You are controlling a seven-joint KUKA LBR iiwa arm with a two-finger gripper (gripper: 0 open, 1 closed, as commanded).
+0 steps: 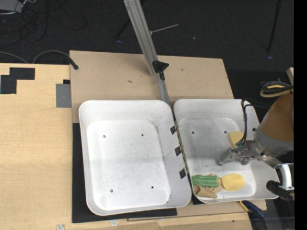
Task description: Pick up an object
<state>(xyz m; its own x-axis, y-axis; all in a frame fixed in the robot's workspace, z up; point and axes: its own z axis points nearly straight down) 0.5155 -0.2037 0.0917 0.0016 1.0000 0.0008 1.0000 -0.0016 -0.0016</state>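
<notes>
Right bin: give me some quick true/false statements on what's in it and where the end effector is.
1. The green toy lies at the near edge of the right bin. True.
2. The end effector is over the left bin. False: it is over the right bin.
3. A yellow piece lies right beside the green toy. True.
4. The green toy is between the end effector's fingers. False: it lies on the bin floor, apart from them.
5. All the items are in the left bin. False: they are in the right bin.
</notes>
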